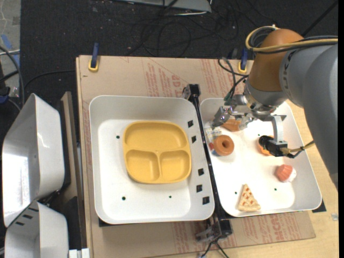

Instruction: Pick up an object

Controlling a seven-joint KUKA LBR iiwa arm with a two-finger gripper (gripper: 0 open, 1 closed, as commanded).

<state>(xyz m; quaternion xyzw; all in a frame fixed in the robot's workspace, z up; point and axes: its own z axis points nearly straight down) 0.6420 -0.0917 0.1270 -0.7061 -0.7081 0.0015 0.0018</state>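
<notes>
My pincer (232, 117) is low over the right bin (269, 183), near its back left corner. My arm comes in from the right side of the picture. I cannot tell how wide the pincer is open, because my own wrist hides most of it from above.

The thing I am going for is a small orange lump (233, 126). It sits right at the tip of my pincer, peeking out on the side nearer the camera. It may be a bit of toy food, but too little of it shows to say what kind. I cannot see if I have a grip on it or if it just lies on the bin floor under me. It looks a little wider from side to side than from front to back.

A toy donut (223, 145) lies just beside the lump, nearer the camera and close to the wall between the two bins. I think this matters most: the lump is almost straight under me, so I need to go down, not sideways. If I slide toward the camera I could bump the donut.

A toy pizza slice (248, 199) lies well apart, near the front of the same bin. The left bin (107, 144) holds a yellow plate (157, 150) with three parts. Both bins sit on the desk (140, 74).
</notes>
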